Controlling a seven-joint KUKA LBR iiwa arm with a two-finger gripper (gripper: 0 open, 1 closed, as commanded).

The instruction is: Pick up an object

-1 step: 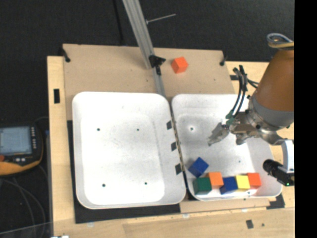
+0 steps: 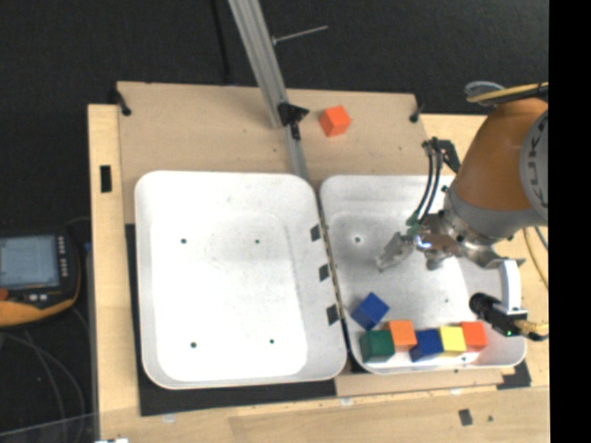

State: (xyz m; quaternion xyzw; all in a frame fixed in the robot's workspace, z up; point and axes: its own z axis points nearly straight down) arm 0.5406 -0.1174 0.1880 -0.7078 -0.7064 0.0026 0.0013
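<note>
Several small blocks lie along the front of the right bin [image 2: 369, 197]: a blue block [image 2: 371, 309] standing alone, then a row of a green block [image 2: 377, 344], an orange block [image 2: 403, 334], a second blue block [image 2: 427, 343], a yellow block [image 2: 452, 340] and an orange-red block [image 2: 474, 334]. My gripper [image 2: 411, 251] hangs over the middle of the right bin, above and behind the blocks, its fingers spread open with nothing between them.
The left bin [image 2: 226, 275] sits beside the right one, with clips along the shared edge. An orange cube [image 2: 334, 121] rests on the bench behind the bins. A metal post [image 2: 263, 58] slants up from the back. A handheld pendant [image 2: 32, 275] lies at far left.
</note>
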